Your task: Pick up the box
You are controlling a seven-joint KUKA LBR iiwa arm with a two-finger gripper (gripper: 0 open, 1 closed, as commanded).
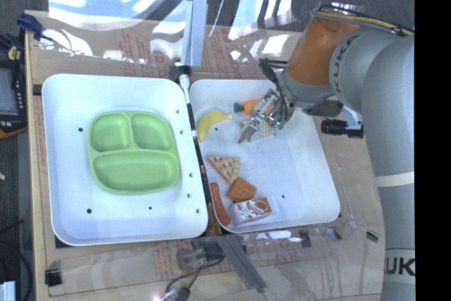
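- Box (252,209): a small flat carton with a red and white printed face lies near the front edge of the right bin (310,180), apart from the hand.
- At the far left, the left bin (63,173) is a shallow white tray holding a green divided plate (134,151) with two small sections at the back and one wide section at the front.
- A narrow seam runs between the two bins, which sit side by side on the wooden bench (352,151).
- Along the left side of the right bin, from back to front: a yellow banana (211,123), a tan triangular toast slice (224,167), a brown bread-like piece (242,189), and a red-brown sausage (219,203) lying against the bin's left wall.
- The box rests just right of the sausage and just in front of the brown piece.
- A small orange toy (250,107) sits at the back of the right bin, just left of the hand.
- The hand (259,125) is low over the back of the right bin, pointing down and to the left, towards the banana.
- Its metal fingers are too cluttered and blurred to tell whether they are spread or pressed together.
- The arm (359,74) reaches in from the right, with an orange band above the wrist and a thick grey link bending down along the right side.
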